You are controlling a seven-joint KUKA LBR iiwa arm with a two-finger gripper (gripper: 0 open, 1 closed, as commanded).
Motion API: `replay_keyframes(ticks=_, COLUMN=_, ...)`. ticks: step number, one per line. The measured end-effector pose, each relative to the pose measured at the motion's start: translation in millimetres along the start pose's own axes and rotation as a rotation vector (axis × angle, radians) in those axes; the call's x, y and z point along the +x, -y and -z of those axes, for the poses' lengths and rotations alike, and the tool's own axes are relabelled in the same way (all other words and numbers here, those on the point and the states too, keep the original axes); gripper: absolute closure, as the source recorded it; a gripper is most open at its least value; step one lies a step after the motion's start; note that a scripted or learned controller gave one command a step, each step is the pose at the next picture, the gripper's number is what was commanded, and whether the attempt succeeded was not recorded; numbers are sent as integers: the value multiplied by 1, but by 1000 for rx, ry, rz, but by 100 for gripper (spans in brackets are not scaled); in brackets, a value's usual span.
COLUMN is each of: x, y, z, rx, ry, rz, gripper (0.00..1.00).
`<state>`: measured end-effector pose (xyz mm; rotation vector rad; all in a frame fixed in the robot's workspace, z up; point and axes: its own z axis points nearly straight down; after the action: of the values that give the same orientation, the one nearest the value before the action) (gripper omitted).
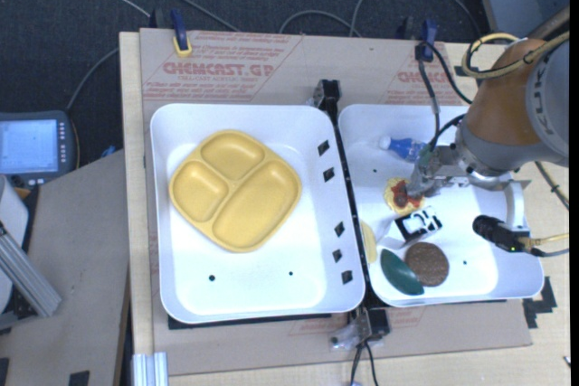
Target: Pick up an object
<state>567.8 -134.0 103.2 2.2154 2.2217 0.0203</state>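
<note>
In the right bin lie a small red-and-yellow object, a blue-and-white object, a black-and-white block, a brown disc and a dark green piece. My gripper reaches in from the right and hangs low, right at the red-and-yellow object's right side. The gripper's own body hides its tips.
A yellow three-compartment plate lies in the left bin. A black divider runs between the bins. Cables drape over the right bin's far side, and a black part of the arm hangs over that bin's right.
</note>
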Motion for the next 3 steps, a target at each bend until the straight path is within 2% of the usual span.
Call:
replay_keyframes(ticks=1, x=-3, y=-2, z=64, rx=5, ry=8, rz=-1, gripper=100)
replay_keyframes(ticks=3, x=-3, y=-6, z=173, rx=5, ry=8, rz=-1, gripper=100)
